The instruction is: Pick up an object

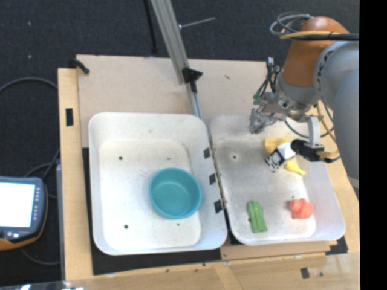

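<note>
camera view: landmark is the right bin (pixel 242 162). gripper (pixel 261 121) sits over its upper edge, a bit right of centre, under the grey arm (pixel 329 65) with the orange band. can't tell how the jaws stand, too small and blurred. nothing seen between them. yellow object (pixel 284 153) with a black-and-white part lies in the bin's upper right, just below-right of the gripper. green object (pixel 257 216) near the bin's lower edge, orange-red object (pixel 301 208) lower right. teal bowl (pixel 175 192) in the left bin (pixel 121 144), well left.
</note>
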`<state>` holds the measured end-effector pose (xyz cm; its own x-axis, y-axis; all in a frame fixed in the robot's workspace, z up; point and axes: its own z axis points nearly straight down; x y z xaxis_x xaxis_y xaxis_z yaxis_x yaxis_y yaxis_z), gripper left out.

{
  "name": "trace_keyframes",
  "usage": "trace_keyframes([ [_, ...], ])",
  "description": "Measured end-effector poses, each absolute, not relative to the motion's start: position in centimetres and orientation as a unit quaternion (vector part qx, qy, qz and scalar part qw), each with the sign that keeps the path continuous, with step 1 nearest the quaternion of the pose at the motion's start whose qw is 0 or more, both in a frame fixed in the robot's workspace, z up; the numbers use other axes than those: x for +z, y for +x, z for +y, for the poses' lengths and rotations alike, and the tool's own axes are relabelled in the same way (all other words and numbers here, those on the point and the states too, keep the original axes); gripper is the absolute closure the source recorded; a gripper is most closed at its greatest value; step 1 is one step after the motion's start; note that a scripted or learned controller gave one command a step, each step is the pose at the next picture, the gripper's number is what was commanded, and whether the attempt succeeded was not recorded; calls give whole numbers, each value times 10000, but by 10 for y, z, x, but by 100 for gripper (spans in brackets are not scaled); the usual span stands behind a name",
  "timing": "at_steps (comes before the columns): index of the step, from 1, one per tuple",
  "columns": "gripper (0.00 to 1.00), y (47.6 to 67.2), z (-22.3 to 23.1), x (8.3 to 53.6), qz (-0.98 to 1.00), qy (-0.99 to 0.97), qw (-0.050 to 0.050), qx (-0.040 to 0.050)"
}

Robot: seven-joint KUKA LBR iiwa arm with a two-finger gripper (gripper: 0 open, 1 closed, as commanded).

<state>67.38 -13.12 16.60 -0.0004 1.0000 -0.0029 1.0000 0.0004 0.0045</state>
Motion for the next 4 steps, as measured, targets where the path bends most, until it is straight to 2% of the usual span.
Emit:
trace_keyframes([
  [2,100,677,-138,265,7080,7062,31,25],
  [3,100,687,-88,266,7094,7049,12,12],
  [4,100,684,-38,249,7090,7052,-1,-5],
])
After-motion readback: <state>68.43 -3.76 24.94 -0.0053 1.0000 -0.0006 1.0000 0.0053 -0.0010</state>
